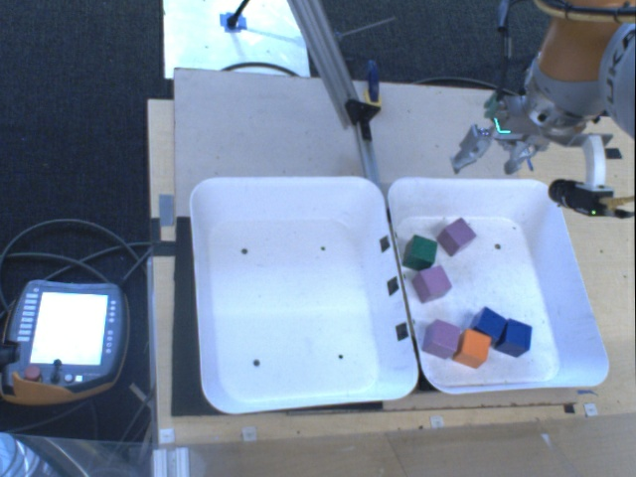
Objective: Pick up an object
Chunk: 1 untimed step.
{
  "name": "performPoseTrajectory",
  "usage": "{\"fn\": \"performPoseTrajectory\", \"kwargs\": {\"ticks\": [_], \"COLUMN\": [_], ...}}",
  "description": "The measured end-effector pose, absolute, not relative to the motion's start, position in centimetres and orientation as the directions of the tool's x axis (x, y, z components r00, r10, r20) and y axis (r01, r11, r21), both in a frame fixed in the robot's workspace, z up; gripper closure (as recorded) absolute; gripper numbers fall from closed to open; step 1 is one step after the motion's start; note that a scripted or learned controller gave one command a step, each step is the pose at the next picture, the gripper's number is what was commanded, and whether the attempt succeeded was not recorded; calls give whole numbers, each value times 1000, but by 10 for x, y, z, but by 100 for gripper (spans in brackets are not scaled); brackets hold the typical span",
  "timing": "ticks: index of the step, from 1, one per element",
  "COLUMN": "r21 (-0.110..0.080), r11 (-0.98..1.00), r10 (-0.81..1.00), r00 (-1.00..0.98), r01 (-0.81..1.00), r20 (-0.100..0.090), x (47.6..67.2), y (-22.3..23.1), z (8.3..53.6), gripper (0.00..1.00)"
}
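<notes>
The right bin (566,266) holds several small blocks: a green one (420,251), a purple one (456,236) beside it, another purple one (431,283), a third purple one (441,338), an orange one (473,348) and two blue ones (488,323) (514,337). My gripper (494,154) hangs above the bench just behind the right bin's back rim, its two fingers spread open with nothing between them. It is well clear of all the blocks.
The left bin (214,266) sits next to the right one. A slanted metal pole (328,53) with a clamp rises behind the bins. A teach pendant (65,338) lies on the floor at the left, with cables around it.
</notes>
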State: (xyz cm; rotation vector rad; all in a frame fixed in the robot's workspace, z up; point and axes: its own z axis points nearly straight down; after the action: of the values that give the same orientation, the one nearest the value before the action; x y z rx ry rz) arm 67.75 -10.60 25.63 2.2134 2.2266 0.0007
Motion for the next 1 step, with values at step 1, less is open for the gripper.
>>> {"fn": "performPoseTrajectory", "kwargs": {"ticks": [1], "r21": [-2], "r11": [5], "r10": [1000], "r00": [-5], "r01": [1000], "r20": [-1], "x": [675], "y": [-101], "z": [213], "gripper": [0]}}
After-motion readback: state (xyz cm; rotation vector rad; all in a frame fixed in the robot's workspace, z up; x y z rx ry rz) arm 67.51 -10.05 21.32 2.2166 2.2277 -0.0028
